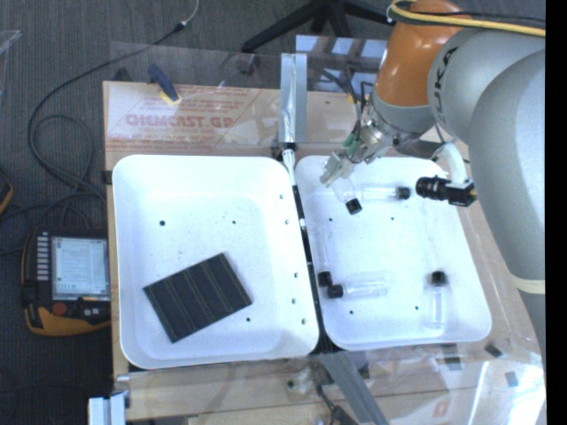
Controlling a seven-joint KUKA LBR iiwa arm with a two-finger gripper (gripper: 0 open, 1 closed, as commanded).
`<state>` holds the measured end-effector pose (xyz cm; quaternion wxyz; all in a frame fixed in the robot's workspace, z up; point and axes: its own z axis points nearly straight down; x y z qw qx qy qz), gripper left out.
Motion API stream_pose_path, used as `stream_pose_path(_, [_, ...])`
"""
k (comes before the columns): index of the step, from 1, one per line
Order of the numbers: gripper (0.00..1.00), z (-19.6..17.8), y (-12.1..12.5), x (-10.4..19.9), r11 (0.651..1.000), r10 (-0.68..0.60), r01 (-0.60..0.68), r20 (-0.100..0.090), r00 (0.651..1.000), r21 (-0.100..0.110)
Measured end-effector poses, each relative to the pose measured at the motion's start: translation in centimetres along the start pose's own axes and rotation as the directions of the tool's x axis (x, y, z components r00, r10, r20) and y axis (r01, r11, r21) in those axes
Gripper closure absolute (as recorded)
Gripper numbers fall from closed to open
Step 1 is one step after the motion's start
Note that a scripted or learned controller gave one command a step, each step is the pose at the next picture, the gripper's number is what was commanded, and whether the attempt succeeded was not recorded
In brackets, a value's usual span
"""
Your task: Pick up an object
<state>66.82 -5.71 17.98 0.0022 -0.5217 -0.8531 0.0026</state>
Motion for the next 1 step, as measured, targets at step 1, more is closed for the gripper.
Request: stream_pose_path(1, [1.00,-4.83,1.52,2.90,1.000,0.018,-0.018,0.001,1.000,-0.002])
